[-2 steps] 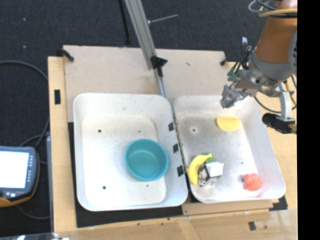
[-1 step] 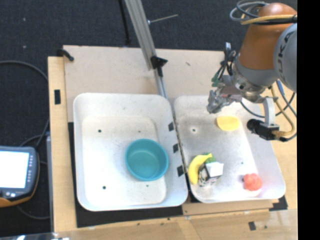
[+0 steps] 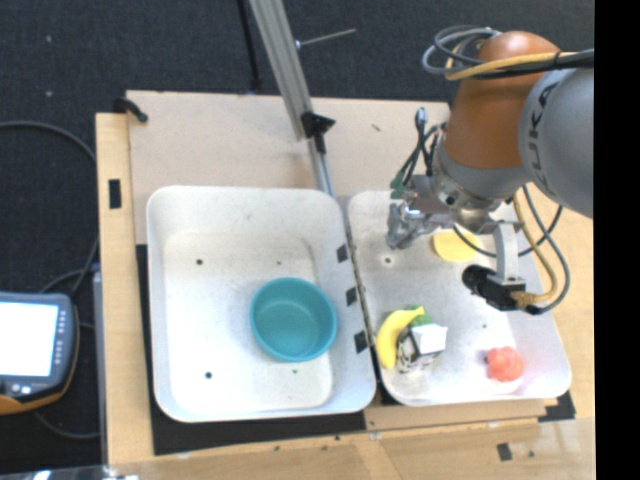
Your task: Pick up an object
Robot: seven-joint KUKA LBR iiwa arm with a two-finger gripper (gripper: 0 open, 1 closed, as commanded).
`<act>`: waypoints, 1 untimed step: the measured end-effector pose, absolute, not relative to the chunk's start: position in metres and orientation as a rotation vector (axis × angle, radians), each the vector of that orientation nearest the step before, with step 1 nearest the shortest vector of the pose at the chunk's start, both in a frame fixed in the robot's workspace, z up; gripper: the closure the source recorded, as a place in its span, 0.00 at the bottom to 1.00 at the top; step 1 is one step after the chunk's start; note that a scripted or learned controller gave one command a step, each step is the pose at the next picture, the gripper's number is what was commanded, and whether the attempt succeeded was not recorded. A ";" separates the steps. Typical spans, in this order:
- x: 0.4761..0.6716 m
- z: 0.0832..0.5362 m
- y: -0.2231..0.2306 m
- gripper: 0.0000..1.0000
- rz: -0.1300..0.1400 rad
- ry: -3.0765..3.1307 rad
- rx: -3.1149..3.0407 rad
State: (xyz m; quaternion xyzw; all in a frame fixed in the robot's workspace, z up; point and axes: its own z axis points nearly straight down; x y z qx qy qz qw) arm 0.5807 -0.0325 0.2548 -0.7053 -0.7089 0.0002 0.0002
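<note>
While my end effector (image 3: 403,226) hovers, grip unreadable, near the right bin's (image 3: 540,383) far edge, I'd next descend on the banana (image 3: 392,332).

Arm (image 3: 500,108) above right bin (image 3: 540,388) (banana (image 3: 392,330) inside).

Even, fairly bright overhead light. The white bins (image 3: 180,218) look a little washed out, shadows are soft and short, the dark floor (image 3: 100,28) far back stays dim. Slight overall softness.

dark carpet floor (image 3: 120,28) around a tan bench (image 3: 220,138).
</note>
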 end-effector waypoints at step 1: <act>0.567 0.243 0.009 1.00 0.000 -2.227 -2.216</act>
